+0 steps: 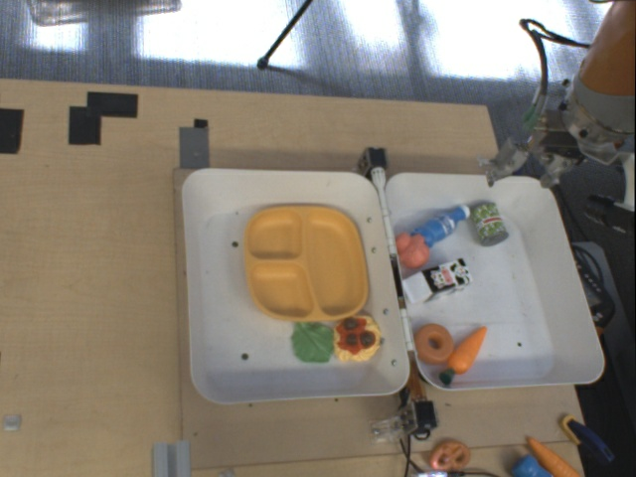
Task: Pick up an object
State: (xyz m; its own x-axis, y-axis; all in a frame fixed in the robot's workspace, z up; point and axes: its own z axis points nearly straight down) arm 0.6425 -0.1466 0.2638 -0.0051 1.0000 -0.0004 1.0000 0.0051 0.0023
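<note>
The green can (488, 223) sits in the right bin (527, 296), nearest to and just below my claw (521, 160), which hangs spread and empty over the bin's far rim. It looks light, rigid and smooth, so I judge a grip across its round sides best, though it may roll.

arm (608, 78) cropped at right edge

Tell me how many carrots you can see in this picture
2. One carrot lies in the right bin near its front edge, beside a donut. A second carrot lies on the bench, outside the bins, partly cut off by the frame.
</note>
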